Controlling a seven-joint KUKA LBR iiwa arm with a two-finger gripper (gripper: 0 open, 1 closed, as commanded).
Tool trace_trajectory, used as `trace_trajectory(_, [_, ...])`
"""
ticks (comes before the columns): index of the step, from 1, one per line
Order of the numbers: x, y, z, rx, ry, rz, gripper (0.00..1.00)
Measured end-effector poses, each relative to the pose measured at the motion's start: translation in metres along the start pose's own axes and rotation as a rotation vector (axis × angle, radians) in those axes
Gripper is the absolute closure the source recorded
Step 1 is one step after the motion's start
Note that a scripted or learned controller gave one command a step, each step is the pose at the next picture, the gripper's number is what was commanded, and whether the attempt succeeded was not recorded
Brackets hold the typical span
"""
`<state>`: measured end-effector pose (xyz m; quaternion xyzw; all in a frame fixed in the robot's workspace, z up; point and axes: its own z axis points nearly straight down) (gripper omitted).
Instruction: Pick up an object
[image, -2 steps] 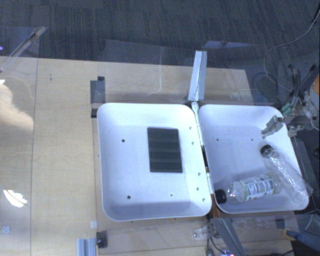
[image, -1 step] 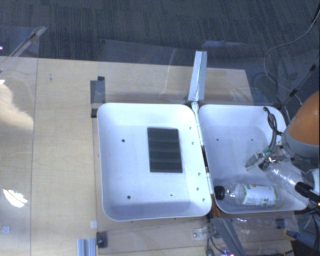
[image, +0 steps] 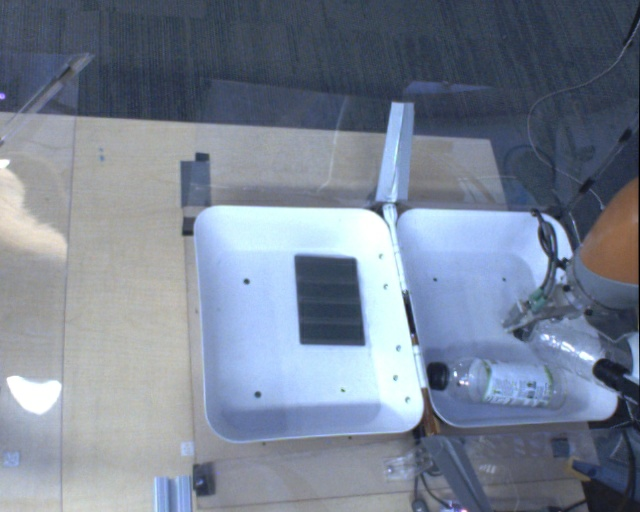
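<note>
A clear plastic bottle (image: 497, 383) with a black cap and a pale label lies on its side along the near wall of the right bin (image: 460, 250), cap pointing left. A flat black ribbed rectangle (image: 329, 300) lies in the middle of the left bin (image: 230, 330). My gripper (image: 527, 317) hangs low at the right side of the right bin, just above and to the right of the bottle, apart from its label. Something clear and glossy (image: 562, 346) sits right under the gripper; what it is stays unclear.
The arm's orange band (image: 612, 245) and grey wrist come in over the right bin's right wall, with cables looping beside them. A metal divider post (image: 396, 165) stands at the back between the bins. Wooden bench surface surrounds both bins.
</note>
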<state>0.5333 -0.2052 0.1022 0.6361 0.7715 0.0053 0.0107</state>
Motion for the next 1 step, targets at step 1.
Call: trace_trajectory(1, [0.0685, 0.0183, -0.1023, 0.015, 0.007, 0.034, 1.00])
